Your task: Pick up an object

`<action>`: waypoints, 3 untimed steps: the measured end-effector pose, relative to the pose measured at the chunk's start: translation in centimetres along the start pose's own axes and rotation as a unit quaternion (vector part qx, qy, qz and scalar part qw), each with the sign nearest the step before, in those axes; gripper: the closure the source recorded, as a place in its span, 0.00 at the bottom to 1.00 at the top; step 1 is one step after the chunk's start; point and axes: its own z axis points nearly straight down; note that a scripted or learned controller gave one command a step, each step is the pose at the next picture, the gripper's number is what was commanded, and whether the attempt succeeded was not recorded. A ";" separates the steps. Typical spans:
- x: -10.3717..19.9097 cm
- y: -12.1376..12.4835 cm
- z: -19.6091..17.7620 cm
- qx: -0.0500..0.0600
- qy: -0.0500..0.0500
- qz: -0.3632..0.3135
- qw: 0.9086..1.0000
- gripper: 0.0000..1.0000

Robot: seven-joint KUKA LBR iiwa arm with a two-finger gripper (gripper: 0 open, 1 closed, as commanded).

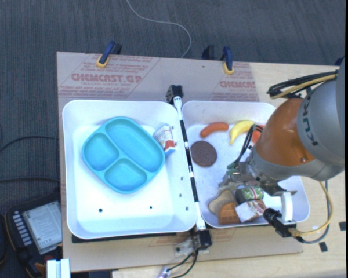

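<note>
Looking down, I see the arm (304,132) reaching over the right bin (192,133), its gripper (243,187) low among the clutter near that bin's front edge; I cannot tell how it is set. The left bin (69,155) carries a blue divided plate (123,153) at its centre and a small packet (165,138) by its right edge. In the right bin a banana (239,130) and sausage (213,129) lie near the back edge, a brown round cookie (203,153) sits just in front of the sausage, and mixed items (225,207) crowd the front edge.
</note>
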 end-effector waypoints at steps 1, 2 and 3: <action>4.8 9.9 -11.9 0.006 0.002 -0.001 1.000 1.00; 4.7 9.8 -11.8 0.007 0.001 -0.001 1.000 0.00; 0.4 8.2 1.1 0.003 0.001 0.000 1.000 0.00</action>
